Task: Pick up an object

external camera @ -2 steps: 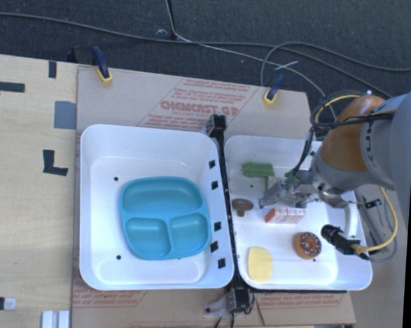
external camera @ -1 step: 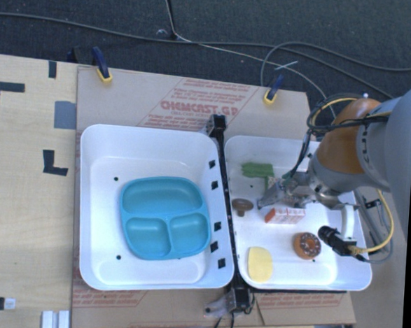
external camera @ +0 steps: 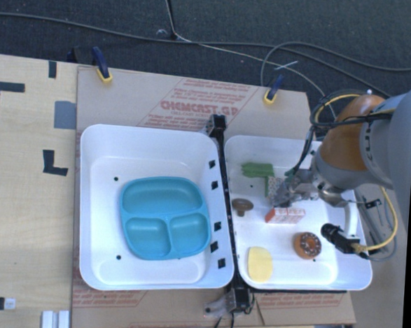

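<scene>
Grey hand (external camera: 285, 193) hangs low in the right bin (external camera: 352, 279), reaching step; the red-white box (external camera: 285, 215) lies just below it. Whether it grips, I cannot tell. Next move needs a clean closing.

blue divided tray (external camera: 165, 216) sits in the left bin (external camera: 91, 187), cardboard sheet (external camera: 188, 106) underneath, two clamps (external camera: 101, 66) up top

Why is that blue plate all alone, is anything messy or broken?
Nothing looks broken or spilled. The blue plate sits tilted in the left bin; the toy food, like the donut and yellow piece, lies scattered in the right bin beside the end effector.
</scene>
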You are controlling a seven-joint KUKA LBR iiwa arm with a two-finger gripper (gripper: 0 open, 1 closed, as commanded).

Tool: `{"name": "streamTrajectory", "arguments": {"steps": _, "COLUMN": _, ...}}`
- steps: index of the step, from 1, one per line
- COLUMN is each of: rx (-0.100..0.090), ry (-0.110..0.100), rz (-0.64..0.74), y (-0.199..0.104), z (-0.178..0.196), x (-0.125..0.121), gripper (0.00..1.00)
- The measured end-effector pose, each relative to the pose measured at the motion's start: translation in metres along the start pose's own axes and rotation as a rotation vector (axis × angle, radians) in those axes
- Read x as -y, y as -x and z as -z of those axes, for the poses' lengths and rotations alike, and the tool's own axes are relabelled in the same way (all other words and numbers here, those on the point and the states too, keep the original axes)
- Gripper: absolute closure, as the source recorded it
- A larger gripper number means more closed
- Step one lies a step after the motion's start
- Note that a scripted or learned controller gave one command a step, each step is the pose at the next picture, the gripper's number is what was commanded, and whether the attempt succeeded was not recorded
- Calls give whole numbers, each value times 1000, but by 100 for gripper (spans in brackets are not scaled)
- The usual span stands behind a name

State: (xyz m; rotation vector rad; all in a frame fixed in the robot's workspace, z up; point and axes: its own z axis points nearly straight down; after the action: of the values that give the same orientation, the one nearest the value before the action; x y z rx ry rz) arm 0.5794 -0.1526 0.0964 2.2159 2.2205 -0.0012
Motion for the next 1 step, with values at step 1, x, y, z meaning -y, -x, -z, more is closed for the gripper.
{"name": "streamTrajectory", "arguments": {"steps": 1, "rx": -3, "ry": 0, "rz": 0, "y": -2, "z": 62, "x": -3, "gripper": 100}}
